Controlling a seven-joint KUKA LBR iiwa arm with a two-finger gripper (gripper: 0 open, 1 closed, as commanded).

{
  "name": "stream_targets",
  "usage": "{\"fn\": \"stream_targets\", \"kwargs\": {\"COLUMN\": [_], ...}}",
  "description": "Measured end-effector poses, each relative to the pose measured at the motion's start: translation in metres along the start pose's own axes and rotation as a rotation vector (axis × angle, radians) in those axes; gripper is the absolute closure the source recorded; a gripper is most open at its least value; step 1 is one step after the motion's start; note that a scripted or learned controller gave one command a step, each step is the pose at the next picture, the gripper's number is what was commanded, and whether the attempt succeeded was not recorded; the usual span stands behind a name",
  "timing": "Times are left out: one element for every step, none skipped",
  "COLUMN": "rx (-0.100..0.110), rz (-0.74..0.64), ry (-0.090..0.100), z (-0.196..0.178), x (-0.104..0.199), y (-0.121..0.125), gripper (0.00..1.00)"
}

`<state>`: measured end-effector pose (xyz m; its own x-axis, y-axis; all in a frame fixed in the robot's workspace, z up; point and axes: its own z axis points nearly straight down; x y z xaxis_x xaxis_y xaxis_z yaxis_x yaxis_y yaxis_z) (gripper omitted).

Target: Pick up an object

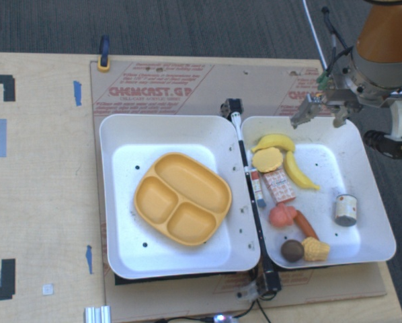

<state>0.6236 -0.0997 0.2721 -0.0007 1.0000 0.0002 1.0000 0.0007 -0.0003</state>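
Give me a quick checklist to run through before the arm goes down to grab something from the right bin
1. Gripper holding nothing: ok, its two fingers are spread with nothing between them.
2. Gripper over the right bin: not ok, it hangs at the bin's far rim.
3. A target standing apart: ok, the small can lies alone.
4. Banana free to lift: cannot tell, it lies close against the yellow pieces beside it.
5. Near-corner items separated: not ok, the corn, brown ball and carrot are bunched.
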Motion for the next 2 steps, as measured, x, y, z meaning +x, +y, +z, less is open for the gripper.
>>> {"fn": "stream_targets", "kwargs": {"rx": [-0.004,-0.008], "rz": [0.001,0.002], "ry": [-0.001,-0.003], "z": [0.186,0.175], "x": [-0.030,-0.031], "y": [0.012,0.013], "gripper": [0.00,1.00]}}
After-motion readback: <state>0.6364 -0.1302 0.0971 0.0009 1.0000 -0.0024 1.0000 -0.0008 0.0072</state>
